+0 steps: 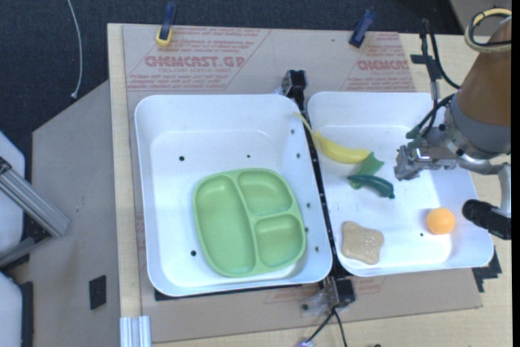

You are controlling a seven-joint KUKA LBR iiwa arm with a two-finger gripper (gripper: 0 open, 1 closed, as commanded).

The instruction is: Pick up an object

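A: Where do we stand?

B: Our gripper (pixel 410 162) hangs over the right bin (pixel 406 106), right of centre in the frame. We can't tell how it is set, and nothing shows in its grasp.

A: What's nearest?

B: The green piece (pixel 372 179) just left of it, touching the banana (pixel 341 149). The ball (pixel 439 221) and the tan block (pixel 361 243) lie lower in the frame.

A: So we should centre over one item alone, drop straight and keep off the banana.

B: Agreed; the ball may roll.
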